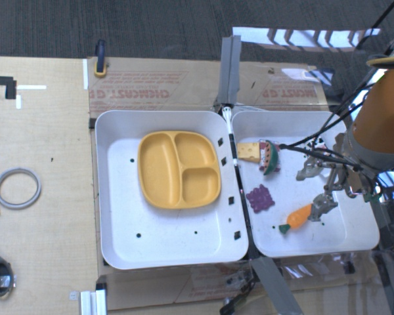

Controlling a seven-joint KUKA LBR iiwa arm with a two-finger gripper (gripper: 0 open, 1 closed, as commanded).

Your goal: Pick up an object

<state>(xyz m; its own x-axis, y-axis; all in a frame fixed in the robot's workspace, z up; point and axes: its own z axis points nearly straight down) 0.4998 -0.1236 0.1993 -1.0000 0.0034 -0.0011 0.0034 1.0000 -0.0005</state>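
I see four small objects in right bin (pixel 354 241). Orange carrot (pixel 298 217) with green tip lies tilted near front, gripper (pixel 323 205) just beside its upper end. Purple grape bunch (pixel 260 197) lies left of carrot. Yellow cheese wedge (pixel 247 151) and watermelon slice (pixel 270 156) touch, near back left.

Bright, even light is falling from above, leaving the scene clear and well exposed. The two white bins (pixel 111 195) are reflecting strongly, their floors nearly washing out, with only faint soft shadows gathering along the inner walls. The yellow divided plate (pixel 179 169) is casting a thin, pale shadow at its lower edge. Near the top right, a glossy striped surface (pixel 315 38) is glaring blue-white. The orange band of the arm (pixel 384 113) is showing slightly soft and blurred at the right edge. The dark floor (pixel 151 12) above is looking grainy.
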